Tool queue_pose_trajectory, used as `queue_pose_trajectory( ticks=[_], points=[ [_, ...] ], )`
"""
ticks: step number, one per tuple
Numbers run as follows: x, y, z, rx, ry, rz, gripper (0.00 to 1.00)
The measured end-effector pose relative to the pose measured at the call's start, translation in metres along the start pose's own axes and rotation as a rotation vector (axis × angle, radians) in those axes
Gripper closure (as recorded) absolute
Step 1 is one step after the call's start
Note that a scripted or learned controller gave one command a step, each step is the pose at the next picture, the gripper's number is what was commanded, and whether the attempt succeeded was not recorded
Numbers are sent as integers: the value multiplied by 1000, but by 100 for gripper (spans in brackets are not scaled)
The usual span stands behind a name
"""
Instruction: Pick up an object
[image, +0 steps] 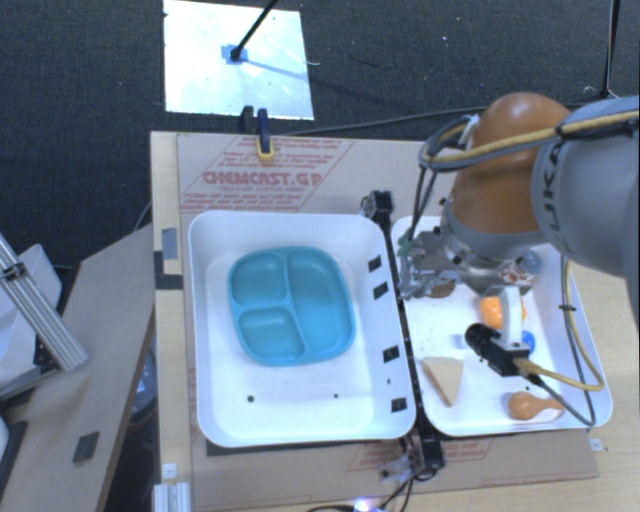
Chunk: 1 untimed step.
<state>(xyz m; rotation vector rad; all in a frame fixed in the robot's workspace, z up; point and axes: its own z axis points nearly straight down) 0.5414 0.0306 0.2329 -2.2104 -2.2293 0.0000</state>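
Note:
My gripper hangs low over the far left part of the right bin, under the arm's orange band. A small brown object lies right beside it, touching or nearly so; I cannot tell which. Further toward the front lie a tan wedge, an orange ball and an orange pear-shaped object. A small blue item shows partly behind a white strip and a black cable fitting. The arm hides the bin's far right part.
The left bin holds a blue divided plate. A black-clipped divider runs between the two bins. A yellow and blue clamp sits on the board's far edge. A metal rail lies off the bench at left.

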Motion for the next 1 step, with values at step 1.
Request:
queue_pose_trajectory(
  ticks=[1],
  points=[
    [49, -14, -5, -1, 0, -1, 100]
  ],
)
